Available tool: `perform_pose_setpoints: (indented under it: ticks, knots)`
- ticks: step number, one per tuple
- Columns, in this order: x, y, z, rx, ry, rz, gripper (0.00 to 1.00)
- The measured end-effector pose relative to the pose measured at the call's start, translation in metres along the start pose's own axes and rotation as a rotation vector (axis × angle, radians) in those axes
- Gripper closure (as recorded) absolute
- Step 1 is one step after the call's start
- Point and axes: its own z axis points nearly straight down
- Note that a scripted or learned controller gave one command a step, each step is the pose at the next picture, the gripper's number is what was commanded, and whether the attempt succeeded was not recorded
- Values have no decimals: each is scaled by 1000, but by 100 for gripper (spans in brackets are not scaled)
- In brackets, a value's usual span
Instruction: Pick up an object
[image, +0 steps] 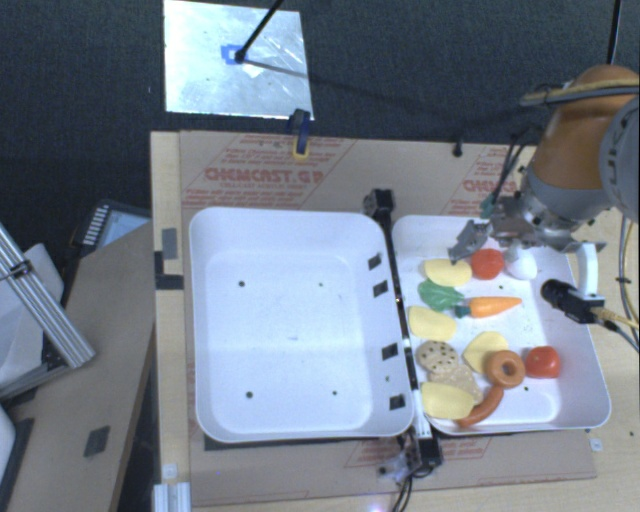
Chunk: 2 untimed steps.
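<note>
Two white bins sit side by side on the bench. The left bin (290, 330) has nothing in it but a few small dark dots on its floor, while the right bin (580, 400) carries all the toy food.

Counting what's in there: two tomatoes — one (487, 264) at the far end, one (542, 361) near the right wall. One carrot (494, 306) lies on its side pointing right, its green top touching a green leafy piece (438, 295). I count about four yellow pieces: one (446, 272) far, just left of the far tomato, one (431, 323) in the middle, one (484, 347) right of it and one (447, 401) at the near edge. One cookie (436, 354) sits between the middle and near yellow pieces, one donut (504, 368) is just left of the near tomato, one sausage (483, 407) curves along the near edge, and one white egg-like thing (521, 266) sits just right of the far tomato.

The arm (585, 150) comes in from the right, with the gripper (497, 237) low over the far end of the right bin, right above the far tomato and the egg. Whether anything is pinched — can't tell; the wrist hides that part. A black cylinder (565, 297) sticks out over the right wall.
</note>
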Motion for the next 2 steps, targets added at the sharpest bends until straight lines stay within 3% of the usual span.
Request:
perform_pose_setpoints:
  ticks: [1,2]
  knots:
    - [-22,-13,124,6,1,4,0]
    - [-21,-9,105,-5,0,1,100]
